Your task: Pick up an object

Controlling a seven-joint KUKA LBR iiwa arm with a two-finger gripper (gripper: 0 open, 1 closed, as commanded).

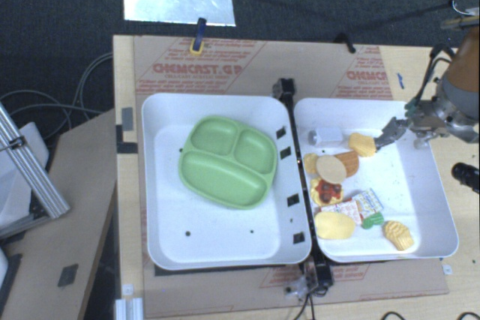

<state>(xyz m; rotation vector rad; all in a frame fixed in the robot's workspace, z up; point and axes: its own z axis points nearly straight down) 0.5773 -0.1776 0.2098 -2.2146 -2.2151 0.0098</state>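
The right white bin point(420, 183) holds several toy foods. A small yellow piece point(362, 144) lies near its far middle. Beside that are a round tan slice point(330, 168) with a brown crust, a red item point(326, 192), a pale yellow lump point(335, 225), a white packet point(366, 202), a small green piece point(373, 221) and a ridged yellow piece point(400, 234). My gripper point(385, 137) reaches in from the right, low over the bin, its tip just right of the small yellow piece. I see nothing held in it.
A green divided plate point(227, 161) lies in the left bin point(161, 236). A small white cylinder point(319, 136) rests near the right bin's far left corner. Black clips point(289, 154) line the wall between the bins. The grey arm point(457, 97) crosses the right bin's far right rim.
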